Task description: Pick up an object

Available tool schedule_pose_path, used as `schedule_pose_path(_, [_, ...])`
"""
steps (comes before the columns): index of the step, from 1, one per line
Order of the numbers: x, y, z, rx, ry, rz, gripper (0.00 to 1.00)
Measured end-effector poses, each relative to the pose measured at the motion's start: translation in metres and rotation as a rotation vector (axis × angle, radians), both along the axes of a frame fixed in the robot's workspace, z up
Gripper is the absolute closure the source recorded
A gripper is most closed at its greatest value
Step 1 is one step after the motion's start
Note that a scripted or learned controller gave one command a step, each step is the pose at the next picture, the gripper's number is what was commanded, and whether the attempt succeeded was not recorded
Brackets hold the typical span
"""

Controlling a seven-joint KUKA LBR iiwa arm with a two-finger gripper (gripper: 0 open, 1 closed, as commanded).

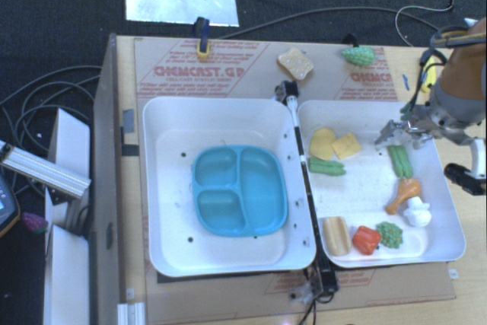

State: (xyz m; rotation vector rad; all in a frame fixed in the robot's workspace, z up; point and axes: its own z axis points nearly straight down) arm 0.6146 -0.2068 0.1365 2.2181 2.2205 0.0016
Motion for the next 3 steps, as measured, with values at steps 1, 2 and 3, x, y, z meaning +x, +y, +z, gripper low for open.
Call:
schedule_pose_path(1, [-0.031, 0.000, -0.008, 0.001, 0.001, 0.000, 0.00])
schedule_pose_path(2, [-0.075, 0.000, -0.052, 0.001, 0.002, 0.000, 0.00])
schedule_pose_path(3, [-0.005, 0.014, -0.051, 0.001, -0.001, 0.003, 0.00])
